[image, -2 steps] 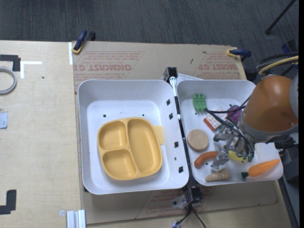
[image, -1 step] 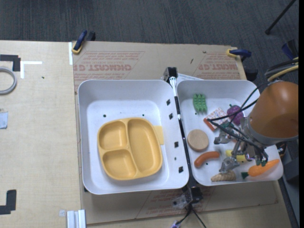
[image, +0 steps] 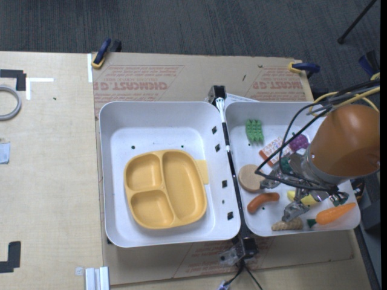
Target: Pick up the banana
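Two white bins sit side by side on my bench, and all the work is in the right bin [image: 242, 162], lower right of the frame. The gripper [image: 294, 211] hangs low over the clutter there, its fingers slightly spread and pointing down with nothing between them that I can make out. The arm [image: 346, 141] and its cables cover much of that bin from above.

What I take for the banana [image: 307, 198] is a short yellow piece peeking out just right of the fingertips, between them and the carrot [image: 334, 214]. Most of it is hidden under the wrist, so I cannot judge its full length or which way it curves.

Neighbours crowd it: the sausage [image: 262, 202] lies to the left, a tan round disc [image: 249, 177] sits above that, and a ridged beige piece [image: 286, 225] rests just below the fingertips. A green block [image: 254, 130] and a purple piece [image: 299, 142] lie further up, well clear.

To do this step well, I would shift the fingers right until they straddle the yellow piece across its narrow width, keep them spread on the way down, and avoid nudging the carrot. Closing where they hang now would more likely catch the beige piece.

The left bin [image: 115, 162] holds a yellow divided plate [image: 164, 188], which plays no part.
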Tool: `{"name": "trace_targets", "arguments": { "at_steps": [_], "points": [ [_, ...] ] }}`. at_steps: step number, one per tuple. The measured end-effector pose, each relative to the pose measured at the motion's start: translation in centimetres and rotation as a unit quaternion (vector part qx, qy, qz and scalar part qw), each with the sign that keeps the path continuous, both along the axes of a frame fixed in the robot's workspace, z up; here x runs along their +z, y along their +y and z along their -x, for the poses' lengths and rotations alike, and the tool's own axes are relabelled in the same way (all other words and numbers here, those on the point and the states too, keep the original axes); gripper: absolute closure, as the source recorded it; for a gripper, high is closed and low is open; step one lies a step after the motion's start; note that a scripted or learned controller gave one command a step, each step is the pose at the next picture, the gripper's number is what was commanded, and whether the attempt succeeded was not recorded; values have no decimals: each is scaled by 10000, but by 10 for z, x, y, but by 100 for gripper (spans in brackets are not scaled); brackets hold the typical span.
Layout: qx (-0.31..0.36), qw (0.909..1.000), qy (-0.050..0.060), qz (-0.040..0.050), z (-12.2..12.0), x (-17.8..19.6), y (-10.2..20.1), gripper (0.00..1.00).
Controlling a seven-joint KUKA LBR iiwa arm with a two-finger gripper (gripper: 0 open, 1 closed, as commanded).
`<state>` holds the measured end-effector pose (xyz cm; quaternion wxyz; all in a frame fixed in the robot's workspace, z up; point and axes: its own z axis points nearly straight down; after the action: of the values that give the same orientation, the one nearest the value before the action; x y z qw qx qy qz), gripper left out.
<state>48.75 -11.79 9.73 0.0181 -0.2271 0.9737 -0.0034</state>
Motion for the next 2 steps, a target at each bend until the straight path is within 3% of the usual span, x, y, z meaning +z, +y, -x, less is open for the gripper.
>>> {"name": "trace_targets", "arguments": {
  "at_steps": [1, 2],
  "points": [
    [1798, 9836, 115, 51, -6, -3, -29, 0],
    [950, 9953, 164, 19, -66, 43, -24, 0]
  ]
}}
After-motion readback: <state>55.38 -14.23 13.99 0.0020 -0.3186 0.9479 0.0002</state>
